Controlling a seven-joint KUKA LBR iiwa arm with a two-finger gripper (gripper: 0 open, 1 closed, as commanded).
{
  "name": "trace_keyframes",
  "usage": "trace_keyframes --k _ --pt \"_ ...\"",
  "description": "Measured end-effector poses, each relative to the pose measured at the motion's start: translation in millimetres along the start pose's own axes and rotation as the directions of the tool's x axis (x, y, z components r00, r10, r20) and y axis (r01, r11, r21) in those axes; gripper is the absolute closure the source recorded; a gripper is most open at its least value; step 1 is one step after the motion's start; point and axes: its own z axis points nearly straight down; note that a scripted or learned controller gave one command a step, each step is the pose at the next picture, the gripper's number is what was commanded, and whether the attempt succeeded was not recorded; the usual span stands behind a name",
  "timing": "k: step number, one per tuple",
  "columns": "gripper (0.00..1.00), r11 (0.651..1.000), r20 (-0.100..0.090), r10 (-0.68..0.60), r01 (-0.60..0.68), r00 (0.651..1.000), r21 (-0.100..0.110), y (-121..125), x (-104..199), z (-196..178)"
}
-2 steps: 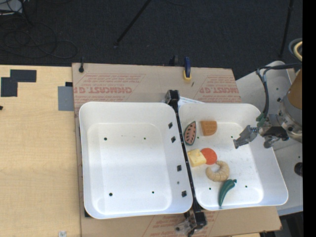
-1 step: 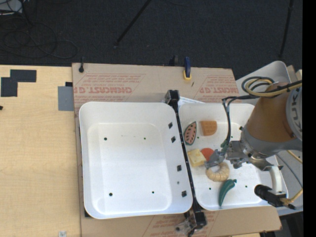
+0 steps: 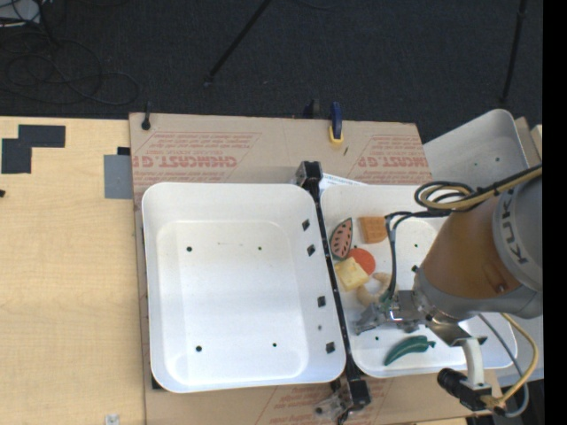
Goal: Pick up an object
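The right bin [image 3: 403, 367] holds several small toy foods. A watermelon slice [image 3: 343, 235] lies near its left wall, an orange-brown block [image 3: 374, 229] sits beside it, and a red piece [image 3: 362, 260] rests against a yellow block [image 3: 351, 274]. A green pepper-like piece [image 3: 407, 350] lies near the front rim. My gripper [image 3: 372, 318] hangs low over the bin's middle, just right of the yellow block and above the green piece. The arm's orange band [image 3: 465, 255] covers much of the bin's right half. Nothing shows between the fingers.
The left bin [image 3: 232, 290] sits against the right bin, joined by a black divider with clips [image 3: 321, 273]. Both rest on a cardboard sheet [image 3: 221, 153]. A blue clamp [image 3: 336, 122] stands at the back edge. Cables [image 3: 443, 193] loop over the arm.
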Motion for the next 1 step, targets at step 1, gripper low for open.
trace_keyframes --k 1 --pt "0.0 1.0 0.003 0.0 0.0 1.0 -0.01 28.1 14.2 3.5"
